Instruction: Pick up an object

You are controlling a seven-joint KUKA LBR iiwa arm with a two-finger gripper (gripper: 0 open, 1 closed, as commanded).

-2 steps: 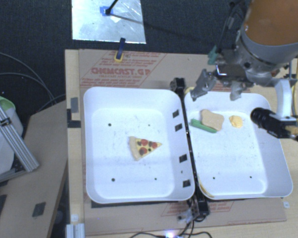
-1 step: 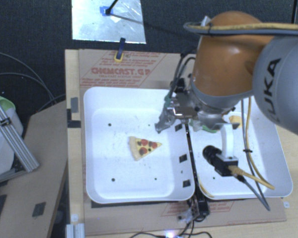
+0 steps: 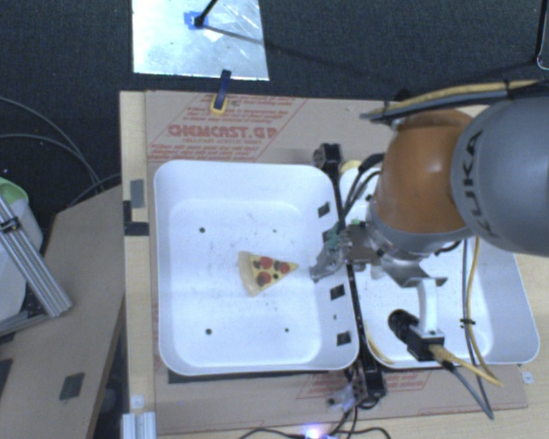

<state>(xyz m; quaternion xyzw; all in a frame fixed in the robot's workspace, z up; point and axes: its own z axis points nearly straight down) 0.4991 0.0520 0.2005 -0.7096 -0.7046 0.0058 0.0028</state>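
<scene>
Big and close to the camera, the grey robot arm with the orange band (image 3: 439,186) reaches in from the right and hangs over the place where the two bins meet. Its small metal gripper (image 3: 332,254) sits just over the right edge of the left bin. I cannot tell how its jaws stand, because they are too small and dark to see well.

Nothing can be seen between them.

Yellow and black cables (image 3: 467,337) hang down from the arm over the right bin.

The shallow white plastic bin on the left (image 3: 201,337) holds one thing: a little toy pizza slice, yellow with red spots (image 3: 263,272). It lies flat near the middle of the bin, a bit toward the right edge. The pizza slice is near the gripper, just to its left, but I cannot tell if they touch.

The white bin on the right (image 3: 517,323) is mostly hidden under the arm.

Both bins sit on a brown cardboard sheet with red letters (image 3: 224,126) on the bench. Past the far edge of the cardboard lies a shiny silver square sheet (image 3: 165,35) on the dark floor.
</scene>
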